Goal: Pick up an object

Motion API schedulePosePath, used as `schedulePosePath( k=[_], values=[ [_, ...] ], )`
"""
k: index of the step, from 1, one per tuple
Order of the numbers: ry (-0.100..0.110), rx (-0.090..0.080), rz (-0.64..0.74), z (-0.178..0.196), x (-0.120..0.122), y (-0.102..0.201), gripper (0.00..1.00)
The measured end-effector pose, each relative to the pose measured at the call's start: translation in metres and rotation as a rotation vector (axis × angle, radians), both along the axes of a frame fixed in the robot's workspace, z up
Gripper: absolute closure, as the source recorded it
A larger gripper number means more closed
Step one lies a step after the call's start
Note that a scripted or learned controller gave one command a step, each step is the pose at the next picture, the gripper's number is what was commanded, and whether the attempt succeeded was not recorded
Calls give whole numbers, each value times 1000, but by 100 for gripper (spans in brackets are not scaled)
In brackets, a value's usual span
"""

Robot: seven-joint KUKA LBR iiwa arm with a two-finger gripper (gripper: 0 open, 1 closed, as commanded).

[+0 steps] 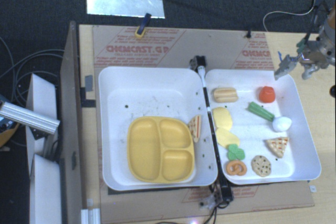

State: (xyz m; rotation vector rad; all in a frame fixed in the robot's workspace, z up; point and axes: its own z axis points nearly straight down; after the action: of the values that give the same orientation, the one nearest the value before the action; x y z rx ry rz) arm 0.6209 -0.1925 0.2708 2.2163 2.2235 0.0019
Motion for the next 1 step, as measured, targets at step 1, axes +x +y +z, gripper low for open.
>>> schedulePosePath(
  k=[1],
  values=[
    [0,-1,3,-59,36,-10,0]
  ],
)
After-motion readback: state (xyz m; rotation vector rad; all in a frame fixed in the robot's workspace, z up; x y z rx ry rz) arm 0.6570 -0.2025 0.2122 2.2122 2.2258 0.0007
